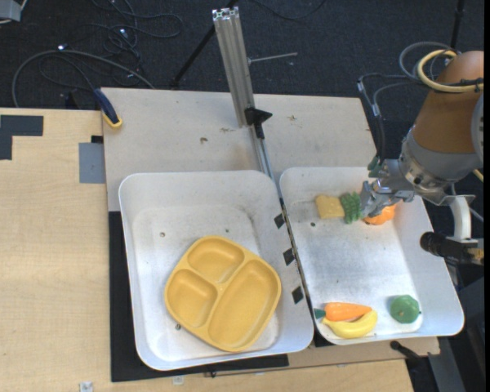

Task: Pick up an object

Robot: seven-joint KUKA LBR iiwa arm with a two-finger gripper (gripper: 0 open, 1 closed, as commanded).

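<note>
My gripper (375, 198) hangs low over the far end of the right bin (355, 260), at the end of the grey arm that comes in from the right. Directly under it lies an orange object (381, 215), partly hidden by the gripper. Just to its left sit a green object (351, 207) and a yellow chunk (329, 207), side by side. At the bin's near edge rest an orange carrot (347, 310), a yellow banana (353, 326) right beneath it, and a round green fruit (405, 308).
The left bin (147, 219) holds a yellow divided plate (222, 292). A metal post (235, 64) rises behind the bins. The rim between the bins (287, 235) carries black clips.
</note>
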